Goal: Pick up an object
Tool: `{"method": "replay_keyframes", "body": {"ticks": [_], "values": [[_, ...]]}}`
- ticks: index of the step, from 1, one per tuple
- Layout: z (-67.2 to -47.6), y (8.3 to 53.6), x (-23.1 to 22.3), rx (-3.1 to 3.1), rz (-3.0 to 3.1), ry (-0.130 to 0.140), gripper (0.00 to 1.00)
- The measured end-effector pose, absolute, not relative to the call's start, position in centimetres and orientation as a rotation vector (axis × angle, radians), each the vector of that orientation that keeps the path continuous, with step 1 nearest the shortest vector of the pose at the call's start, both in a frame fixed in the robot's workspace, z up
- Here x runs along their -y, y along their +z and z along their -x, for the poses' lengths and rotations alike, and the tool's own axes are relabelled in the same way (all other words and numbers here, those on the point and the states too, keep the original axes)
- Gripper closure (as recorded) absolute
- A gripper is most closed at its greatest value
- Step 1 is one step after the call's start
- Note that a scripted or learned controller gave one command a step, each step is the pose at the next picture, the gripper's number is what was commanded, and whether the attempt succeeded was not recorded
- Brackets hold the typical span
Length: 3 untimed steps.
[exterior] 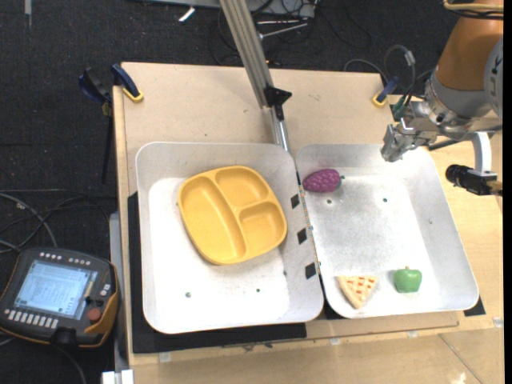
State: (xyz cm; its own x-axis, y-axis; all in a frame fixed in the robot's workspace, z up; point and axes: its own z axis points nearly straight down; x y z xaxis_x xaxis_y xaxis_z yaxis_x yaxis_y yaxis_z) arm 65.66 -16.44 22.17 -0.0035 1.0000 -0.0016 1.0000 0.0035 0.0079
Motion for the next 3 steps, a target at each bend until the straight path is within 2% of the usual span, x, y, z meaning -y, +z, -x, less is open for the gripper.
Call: {"method": "replay_keyframes", "body": {"ticks": [1, 2, 3], "values": [[-65.8, 26.8, 15.7, -2.222, -2.213, 0.006, 1.00], [-66.0, 25.9, 10.1, -2.231, -2.214, 0.001, 1.00], [-64.6, 26.0, 4.0, -2.232, -2.213, 0.002, 1.00]]}}
